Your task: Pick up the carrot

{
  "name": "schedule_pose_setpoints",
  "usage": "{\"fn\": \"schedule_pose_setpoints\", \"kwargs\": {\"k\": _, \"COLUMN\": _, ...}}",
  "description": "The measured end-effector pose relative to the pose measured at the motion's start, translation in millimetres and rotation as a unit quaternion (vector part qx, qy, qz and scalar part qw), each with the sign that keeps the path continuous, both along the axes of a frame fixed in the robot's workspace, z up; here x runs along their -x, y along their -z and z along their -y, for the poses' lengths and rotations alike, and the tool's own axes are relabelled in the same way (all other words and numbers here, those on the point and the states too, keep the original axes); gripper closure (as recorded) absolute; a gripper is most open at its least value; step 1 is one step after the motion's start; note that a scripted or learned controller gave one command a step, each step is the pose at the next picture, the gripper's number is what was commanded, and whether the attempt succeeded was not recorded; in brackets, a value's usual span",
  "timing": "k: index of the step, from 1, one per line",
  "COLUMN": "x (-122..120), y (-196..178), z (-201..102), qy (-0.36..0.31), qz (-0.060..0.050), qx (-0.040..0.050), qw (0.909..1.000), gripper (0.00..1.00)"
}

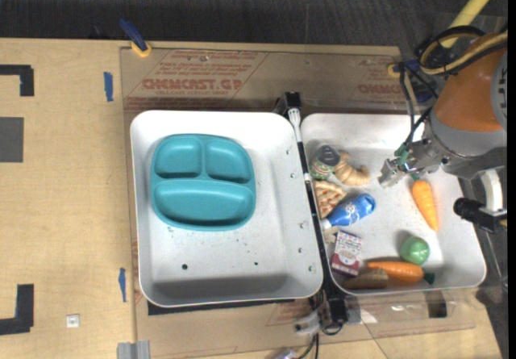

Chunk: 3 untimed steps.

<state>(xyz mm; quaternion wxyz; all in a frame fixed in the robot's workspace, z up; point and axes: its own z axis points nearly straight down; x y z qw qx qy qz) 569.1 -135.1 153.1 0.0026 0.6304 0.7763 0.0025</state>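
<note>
In the camera view, the arm's two-finger tool (401,165) hangs over the upper part of the right shallow white plastic bin (472,265), and whether it is apart or together cannot be told from here. Just to its right and slightly below lies a short orange carrot (425,202), pointing downward, close to the tool but not between its tips. Further below the tool rests a small round green ball (415,250), and under that a second, longer orange carrot (394,271) lies along the bin's lower wall. Left of the tool sit a blue pouch (352,210) and a small red-and-white carton (347,251). Far to its left, the other white bin (161,273) holds a teal divided plastic tray (203,181), both bins standing on the brown cardboard-covered counter (64,188).
</note>
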Motion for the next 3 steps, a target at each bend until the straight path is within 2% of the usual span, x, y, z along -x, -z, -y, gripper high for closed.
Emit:
{"fn": "schedule_pose_setpoints", "kwargs": {"k": 1, "x": 8.2, "y": 56.7, "z": 49.0, "qy": -0.21, "qz": 0.0, "qx": 0.0028, "qw": 0.9777, "gripper": 1.0}}
{"fn": "schedule_pose_setpoints", "kwargs": {"k": 2, "x": 9.0, "y": 58.0, "z": 49.0, "qy": -0.21, "qz": -0.001, "qx": 0.0022, "qw": 0.9777, "gripper": 0.0}}
{"fn": "schedule_pose_setpoints", "kwargs": {"k": 3, "x": 43.9, "y": 64.1, "z": 73.3, "qy": -0.242, "qz": 0.005, "qx": -0.0064, "qw": 0.9702, "gripper": 0.0}}
